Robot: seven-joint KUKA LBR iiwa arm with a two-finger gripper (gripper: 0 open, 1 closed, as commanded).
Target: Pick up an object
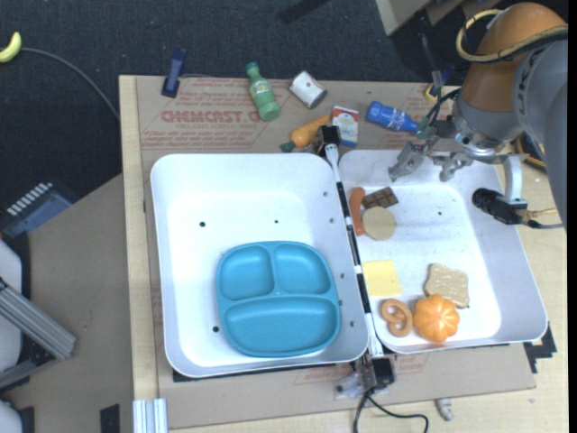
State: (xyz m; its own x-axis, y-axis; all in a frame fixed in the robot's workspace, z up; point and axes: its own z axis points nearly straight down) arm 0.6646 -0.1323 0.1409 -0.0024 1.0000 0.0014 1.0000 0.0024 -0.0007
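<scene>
From my remote seat I see the gripper [429, 159] hanging over the far edge of the right bin [505, 269], near its far right corner; its two fingers [403, 165] are spread apart with nothing between them. The objects I could go for lie in that bin, well toward its left and near sides. Against the left wall a sausage [357, 209] lies lengthwise, with a brown chocolate piece [380, 198] just beside it and a round tan cookie [380, 225] touching that piece. Further toward the near edge, a yellow cheese slice [381, 279] sits by the left wall. At the near edge a pretzel [395, 316] touches an orange [435, 317], and a cracker [448, 283] lies just behind the orange. The left bin [185, 206] carries a blue divided plate [278, 298] toward its near right corner. Beyond the bins, on the bench [207, 114], I see a green bottle [263, 92], a small white can [307, 88] and a blue bottle [391, 116].
</scene>
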